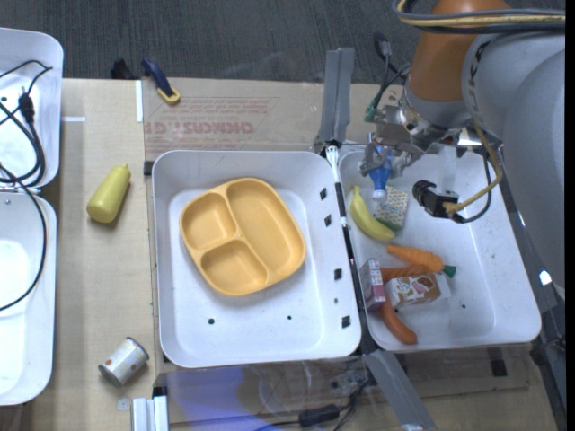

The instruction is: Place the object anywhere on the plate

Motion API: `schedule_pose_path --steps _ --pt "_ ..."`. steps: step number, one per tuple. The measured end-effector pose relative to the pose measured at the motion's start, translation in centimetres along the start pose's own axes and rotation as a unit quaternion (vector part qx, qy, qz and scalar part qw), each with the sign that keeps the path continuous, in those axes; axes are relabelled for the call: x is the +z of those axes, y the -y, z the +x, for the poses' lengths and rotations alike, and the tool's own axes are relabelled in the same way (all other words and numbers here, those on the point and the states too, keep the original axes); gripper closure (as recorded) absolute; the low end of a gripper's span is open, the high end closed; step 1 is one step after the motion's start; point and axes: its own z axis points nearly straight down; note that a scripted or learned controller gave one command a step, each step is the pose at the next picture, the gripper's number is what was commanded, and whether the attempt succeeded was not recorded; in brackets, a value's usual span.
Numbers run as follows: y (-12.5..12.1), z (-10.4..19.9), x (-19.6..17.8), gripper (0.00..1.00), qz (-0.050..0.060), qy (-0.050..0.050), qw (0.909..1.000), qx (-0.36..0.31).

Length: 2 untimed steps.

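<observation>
Camera view looks down at a slant on a tan counter [108,268] with dark grey carpet-like floor [225,16] behind it. Two shallow white bins sit side by side, touching along a shared edge. The left bin [260,330] has a yellow three-compartment plate [243,235] lying flat, sitting a bit toward the bin's upper left. The right bin [485,303] holds the clutter: a yellow banana [369,219] near the shared edge, an orange carrot [415,258] just right of it, a small carton [406,289] below that, and another orange piece [398,326] at the bottom.

Off to the left on the counter there's a yellow squeeze bottle [109,194] lying tilted, a small silver can [124,359] on its side near the lower left, and a blue-and-yellow clip [160,81] up top. White trays with black cables [22,142] line the far left edge.

The claw [381,171] hangs over the upper left part of the right bin, just above the banana. Something bluish shows at its tip, but honestly I can't tell how far apart it is or whether it's got anything. The plate itself is well apart from it.
</observation>
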Motion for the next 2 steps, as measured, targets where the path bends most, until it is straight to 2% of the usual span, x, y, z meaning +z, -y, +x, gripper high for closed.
schedule_pose_path --steps 1,2 --pt "6.8 5.1 -4.2 1.00 0.000 0.001 0.9951 -0.099" --pt "10.4 11.5 2.5 1.00 0.000 0.001 0.9907 -0.136"
